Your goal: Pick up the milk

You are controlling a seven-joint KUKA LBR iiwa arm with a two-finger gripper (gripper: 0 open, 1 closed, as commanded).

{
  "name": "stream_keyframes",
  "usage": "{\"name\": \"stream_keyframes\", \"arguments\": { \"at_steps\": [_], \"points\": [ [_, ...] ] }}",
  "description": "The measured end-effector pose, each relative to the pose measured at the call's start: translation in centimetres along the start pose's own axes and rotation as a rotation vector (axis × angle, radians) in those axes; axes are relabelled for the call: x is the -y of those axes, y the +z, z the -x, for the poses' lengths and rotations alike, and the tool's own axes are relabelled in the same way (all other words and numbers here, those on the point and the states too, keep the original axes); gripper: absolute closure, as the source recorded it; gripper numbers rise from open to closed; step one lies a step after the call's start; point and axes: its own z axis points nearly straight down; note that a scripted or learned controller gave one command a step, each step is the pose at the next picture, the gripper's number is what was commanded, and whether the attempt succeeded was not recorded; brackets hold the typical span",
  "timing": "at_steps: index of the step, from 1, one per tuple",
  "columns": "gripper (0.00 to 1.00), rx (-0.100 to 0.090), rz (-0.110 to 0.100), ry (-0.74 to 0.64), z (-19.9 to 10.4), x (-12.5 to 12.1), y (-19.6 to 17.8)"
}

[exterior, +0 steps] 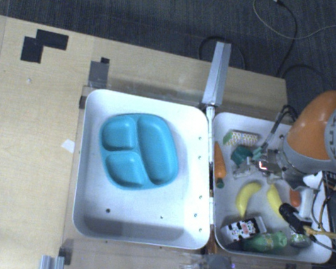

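Pale wood bench (24, 157) carries two white bins. At the right bin's (218, 235) near edge lies the milk (243, 228), a black-and-white carton, touching a green bottle (267, 241). Farther in lie two bananas (247, 195), with a carrot (219, 163) along the left wall. Beyond them hangs the gripper (257, 163); whether its fingers are parted cannot be told. A blue plate (139, 151) fills the left bin's (85, 212) far half.

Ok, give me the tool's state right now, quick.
Tool: over the right bin, near its upper left items; open or closed cannot be told.
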Motion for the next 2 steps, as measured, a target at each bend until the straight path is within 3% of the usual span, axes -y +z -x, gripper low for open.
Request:
{"name": "stream_keyframes", "arguments": {
  "at_steps": [1, 2],
  "points": [
    [0.00, -0.013, -0.056, 0.070, 4.7, -5.2, 0.6],
    [0.00, 0.000, -0.001, -0.029, -0.1, -7.5, -15.7]
  ]
}}
